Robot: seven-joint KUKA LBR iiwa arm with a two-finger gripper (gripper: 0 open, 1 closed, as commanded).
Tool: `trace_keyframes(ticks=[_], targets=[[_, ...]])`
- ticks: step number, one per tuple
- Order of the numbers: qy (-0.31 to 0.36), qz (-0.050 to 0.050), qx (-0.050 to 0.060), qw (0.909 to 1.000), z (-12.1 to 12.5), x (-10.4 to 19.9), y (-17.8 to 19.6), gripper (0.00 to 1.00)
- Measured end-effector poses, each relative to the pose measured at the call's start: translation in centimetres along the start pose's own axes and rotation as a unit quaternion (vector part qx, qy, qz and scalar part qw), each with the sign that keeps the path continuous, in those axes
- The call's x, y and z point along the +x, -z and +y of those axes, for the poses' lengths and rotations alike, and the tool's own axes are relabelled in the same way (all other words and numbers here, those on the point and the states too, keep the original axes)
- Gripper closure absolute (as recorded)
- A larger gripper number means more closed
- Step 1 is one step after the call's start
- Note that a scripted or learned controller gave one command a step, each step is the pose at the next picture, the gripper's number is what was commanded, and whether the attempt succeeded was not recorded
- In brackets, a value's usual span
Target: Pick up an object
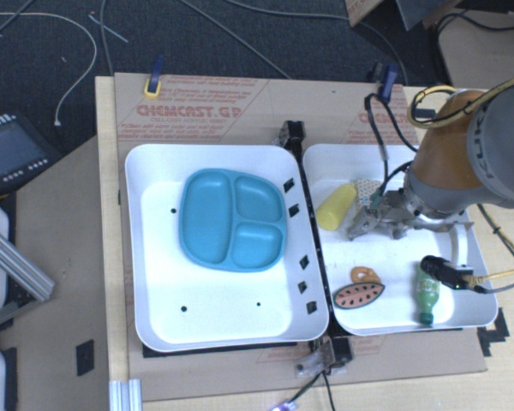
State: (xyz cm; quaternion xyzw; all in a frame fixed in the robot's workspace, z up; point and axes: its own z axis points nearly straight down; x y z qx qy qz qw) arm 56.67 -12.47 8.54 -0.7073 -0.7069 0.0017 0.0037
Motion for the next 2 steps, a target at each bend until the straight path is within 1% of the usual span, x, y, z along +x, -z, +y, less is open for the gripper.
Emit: trace_keyframes(ticks=[1, 2], targets=[[0.0, 0.0, -0.004, 1.0, 0.2, 0.0, 1.5, 1.0], [0.001, -0.002, -0.007, 1.0, 0.5, 0.5, 7.8, 1.0]])
